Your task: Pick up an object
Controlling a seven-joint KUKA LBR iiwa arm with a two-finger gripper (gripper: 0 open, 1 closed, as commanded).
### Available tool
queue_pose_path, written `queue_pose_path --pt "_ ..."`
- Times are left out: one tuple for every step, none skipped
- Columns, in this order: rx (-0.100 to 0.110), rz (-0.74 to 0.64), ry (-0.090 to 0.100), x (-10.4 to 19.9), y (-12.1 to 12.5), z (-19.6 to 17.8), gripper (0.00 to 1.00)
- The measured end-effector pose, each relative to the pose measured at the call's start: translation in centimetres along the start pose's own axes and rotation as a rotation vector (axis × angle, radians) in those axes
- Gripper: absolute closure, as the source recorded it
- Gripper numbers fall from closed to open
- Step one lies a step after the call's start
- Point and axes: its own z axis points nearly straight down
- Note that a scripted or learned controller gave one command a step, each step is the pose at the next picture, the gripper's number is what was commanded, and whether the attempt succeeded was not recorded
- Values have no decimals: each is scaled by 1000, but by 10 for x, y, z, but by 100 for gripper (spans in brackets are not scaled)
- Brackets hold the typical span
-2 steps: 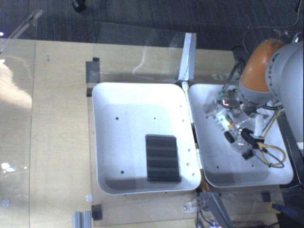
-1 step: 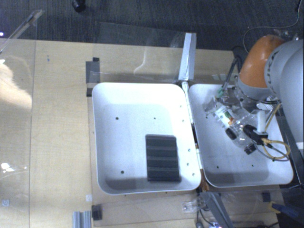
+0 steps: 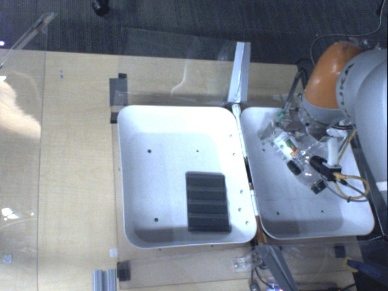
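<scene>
Flat black ribbed rectangular block (image 3: 208,202) lies in left white bin (image 3: 130,162), long axis 12-to-6. The hand (image 3: 297,153) hovers over right white bin (image 3: 273,214); block sits at its 8 o'clock, well apart. Hand's opening: cannot tell.

Black ribbed block (image 3: 208,202) (dark grooves) in 1 white bin (image 3: 136,162)

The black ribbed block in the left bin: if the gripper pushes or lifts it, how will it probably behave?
The black ribbed block lies flat on a broad face, so it will probably slide, not roll or tip. Its straight edges suggest it is stiff. The ridges may give the fingers some hold, but its weight cannot be judged.
</scene>
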Motion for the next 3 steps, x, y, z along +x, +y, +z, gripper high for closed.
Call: queue_pose_path --pt "-2 -6 0 1 2 -12 100" --pt "25 -243 10 60 33 -85 100" --pt "20 -265 9 44 35 -116 100"
